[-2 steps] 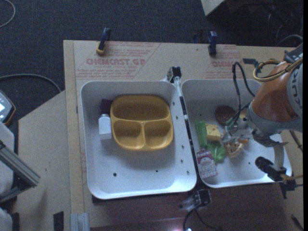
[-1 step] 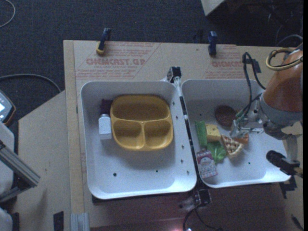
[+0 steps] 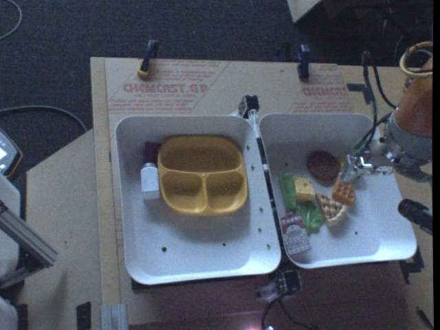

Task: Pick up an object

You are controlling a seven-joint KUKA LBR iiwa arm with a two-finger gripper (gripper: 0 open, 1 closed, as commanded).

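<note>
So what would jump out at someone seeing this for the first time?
Probably the big yellow divided tray in the left bin. Next, the cluster of toy food in the right bin, with the gripper of the grey-and-orange arm poised right above an orange waffle.

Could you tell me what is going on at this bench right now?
A robot arm reaches in from the right, and its gripper hovers over the right bin, just above an orange waffle and beside a brown cookie. It holds nothing that can be seen. The left bin holds a yellow divided tray and a small white bottle.
</note>
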